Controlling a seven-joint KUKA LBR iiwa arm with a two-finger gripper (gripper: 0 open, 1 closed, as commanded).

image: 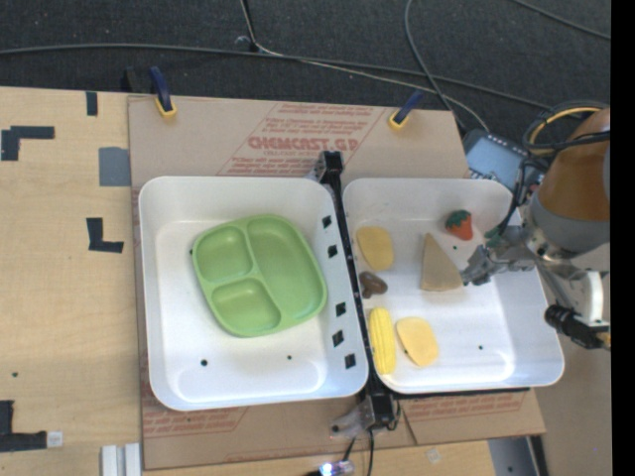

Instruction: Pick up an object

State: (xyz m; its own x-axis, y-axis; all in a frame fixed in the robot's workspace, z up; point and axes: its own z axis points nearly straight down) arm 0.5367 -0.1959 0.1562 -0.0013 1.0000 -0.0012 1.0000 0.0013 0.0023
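Observation:
The right bin (516, 365) holds several toy foods. A tan wedge (438, 264) lies near its middle, and a small red and green piece (458, 224) sits behind it. A pale yellow oval (375, 248) and a small brown lump (372, 285) lie by the left wall. A corn cob (380, 338) and a yellow slice (418, 341) rest near the front. My gripper (479, 267) reaches in from the right, low over the bin floor, right beside the wedge's right edge. Nothing shows in its grasp.
The left bin (159, 266) holds a green divided plate (260, 274). A black divider (337, 266) runs between the bins. Cables cross the dark floor behind, and clamps (162, 97) pin the cardboard sheet under the bins.

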